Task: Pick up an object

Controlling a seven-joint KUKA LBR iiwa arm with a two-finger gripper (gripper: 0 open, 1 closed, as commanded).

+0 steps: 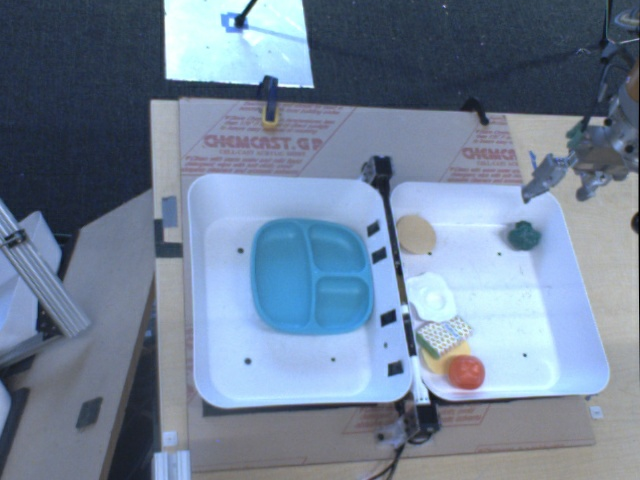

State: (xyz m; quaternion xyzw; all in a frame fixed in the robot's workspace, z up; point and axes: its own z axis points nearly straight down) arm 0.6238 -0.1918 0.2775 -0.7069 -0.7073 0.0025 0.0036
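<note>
The hand [562, 173] hovers open and unladen over the right bin's [570, 308] far rim, near a roundish green toy [523, 235] amid bare floor.

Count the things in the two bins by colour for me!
Blue: 1, divided plate
Tan: 1, round cookie
Green: 1, small toy
White: 1, fried egg
Checkered: 1, sandwich
Red: 1, tomato
Total: 6

Dark carpet floor [80, 58] around wooden bench [330, 128]
</note>
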